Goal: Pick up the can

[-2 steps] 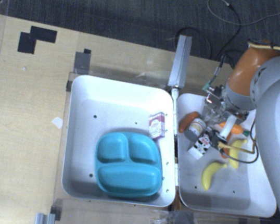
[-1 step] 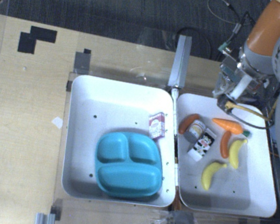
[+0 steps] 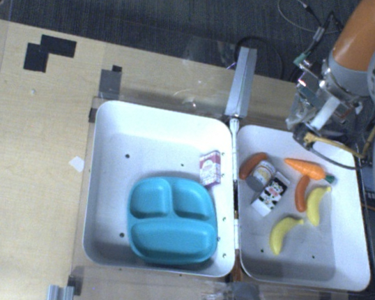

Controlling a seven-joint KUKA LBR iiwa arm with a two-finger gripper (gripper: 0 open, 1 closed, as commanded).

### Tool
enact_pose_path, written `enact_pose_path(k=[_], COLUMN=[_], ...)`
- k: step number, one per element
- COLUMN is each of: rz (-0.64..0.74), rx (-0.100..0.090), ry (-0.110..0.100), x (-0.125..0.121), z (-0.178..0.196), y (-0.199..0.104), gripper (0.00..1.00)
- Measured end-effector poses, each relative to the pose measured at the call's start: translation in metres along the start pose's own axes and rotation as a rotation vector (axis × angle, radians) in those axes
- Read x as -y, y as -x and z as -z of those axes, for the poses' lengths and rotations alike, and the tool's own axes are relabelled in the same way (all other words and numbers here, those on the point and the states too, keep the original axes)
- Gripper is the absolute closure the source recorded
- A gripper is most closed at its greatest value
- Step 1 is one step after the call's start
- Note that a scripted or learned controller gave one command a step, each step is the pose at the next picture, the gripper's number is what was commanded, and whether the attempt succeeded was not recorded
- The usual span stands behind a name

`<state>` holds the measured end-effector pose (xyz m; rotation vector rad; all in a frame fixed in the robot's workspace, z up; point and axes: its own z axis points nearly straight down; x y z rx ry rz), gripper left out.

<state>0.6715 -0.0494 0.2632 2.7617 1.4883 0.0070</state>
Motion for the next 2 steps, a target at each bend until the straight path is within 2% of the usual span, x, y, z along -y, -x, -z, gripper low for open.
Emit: enact_pose_path(k=[2], rz=[0.020], rx=[-0.001], ry=[0.005], x=[-0.0006], z=[0.0197], y=[-0.0048], gripper=[1.00])
